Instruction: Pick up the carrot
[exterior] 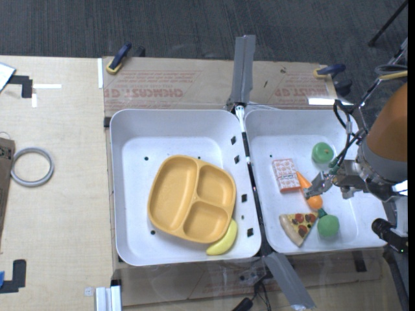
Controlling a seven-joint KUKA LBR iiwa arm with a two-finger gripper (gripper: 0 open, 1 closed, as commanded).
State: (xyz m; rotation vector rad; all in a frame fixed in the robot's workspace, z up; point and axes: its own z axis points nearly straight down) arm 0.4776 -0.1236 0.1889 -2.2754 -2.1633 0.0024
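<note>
We see a robotics lab: white bins (123, 193) clamped (118, 57) over cardboard (168, 86) on a tabletop (58, 238), cables (353, 118) trailing.

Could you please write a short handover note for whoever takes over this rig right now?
Gripper: down in the right bin, fingertips at the carrot; whether they are open or closed cannot be told.
Carrot: lying in the right bin, beside the pink-and-white box, with a small orange fruit just below it.
Also in that bin: pizza slice and two green fruits.
Left bin: yellow divided plate and a banana.
Done: arm brought to the carrot.
Left: secure the grasp and lift it.
</note>
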